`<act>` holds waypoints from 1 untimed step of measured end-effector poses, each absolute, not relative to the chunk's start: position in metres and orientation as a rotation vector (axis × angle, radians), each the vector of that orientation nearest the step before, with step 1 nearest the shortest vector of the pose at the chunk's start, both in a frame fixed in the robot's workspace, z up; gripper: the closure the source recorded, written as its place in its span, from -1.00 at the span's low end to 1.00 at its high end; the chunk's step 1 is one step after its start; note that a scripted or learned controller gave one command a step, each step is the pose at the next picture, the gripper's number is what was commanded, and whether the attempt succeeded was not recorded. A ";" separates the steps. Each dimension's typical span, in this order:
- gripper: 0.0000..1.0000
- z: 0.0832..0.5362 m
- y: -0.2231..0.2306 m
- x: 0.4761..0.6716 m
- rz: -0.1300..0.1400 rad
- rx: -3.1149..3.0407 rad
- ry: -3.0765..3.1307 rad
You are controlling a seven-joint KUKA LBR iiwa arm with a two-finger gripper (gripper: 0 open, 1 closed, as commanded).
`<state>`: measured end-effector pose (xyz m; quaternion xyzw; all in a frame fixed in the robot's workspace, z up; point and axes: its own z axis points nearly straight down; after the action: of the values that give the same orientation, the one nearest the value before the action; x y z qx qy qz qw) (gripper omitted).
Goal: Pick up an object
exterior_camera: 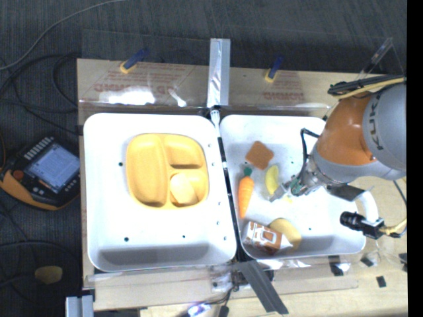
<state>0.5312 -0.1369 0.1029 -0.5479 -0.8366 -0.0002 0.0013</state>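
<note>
The gripper point(294, 189) is seen low in the right bin point(330, 240), just beside the banana point(271, 179); whether it is open or closed cannot be told. A carrot point(244, 195) lies left of the banana, a brown block point(260, 154) above it, and a small carton point(262, 237) and a yellow piece point(287, 229) nearer the front wall. A yellow divided tray point(165, 169) is set in the left bin point(106, 197).

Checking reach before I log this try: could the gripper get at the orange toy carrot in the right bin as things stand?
Probably yes. The orange toy carrot lies uncovered by the divider, with bare floor around it; the gripper hangs nearby, just past the yellow banana-shaped toy.
</note>
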 end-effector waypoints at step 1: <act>1.00 0.183 -0.061 0.556 0.001 -1.682 -2.652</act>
<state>0.5560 -0.0613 0.1830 -0.5355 -0.8445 0.0003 0.0005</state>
